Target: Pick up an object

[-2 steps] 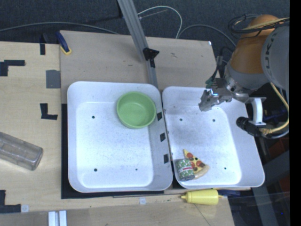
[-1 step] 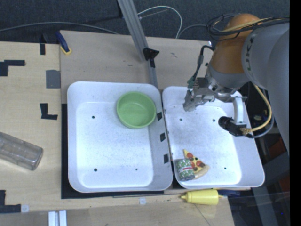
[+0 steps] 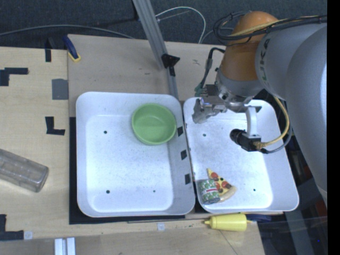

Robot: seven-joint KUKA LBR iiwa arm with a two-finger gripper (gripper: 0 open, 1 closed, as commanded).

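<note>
a: left to right, landmark = green bowl [image 3: 154, 123]. clear plastic container [image 3: 21, 170] lies on the bench [image 3: 32, 121], far left of the bowl and lower. bowl sits upright in the left bin [image 3: 95, 158], at its back, near the wall shared with the right bin [image 3: 265, 163].

b: gripper?

a: gripper [image 3: 202, 112] hangs just right of the bowl, across that shared wall, over the right bin's back corner. nothing visible between its tips. can't tell if the jaws are open or closed, too small and dark.

b: step?

a: looks like approach, no grasp yet. candidates: the bowl, or the small printed packet [image 3: 215, 187] right of the bowl and well toward the front. my guess: next move needs a lateral shift over one of them, then descent.

b: surroundings?

a: yellow bottle [image 3: 229, 222] on the bench in front of the bins, right of the bowl. speckled white bin floors, pale wood bench, dark carpet [image 3: 64, 9] behind.
</note>
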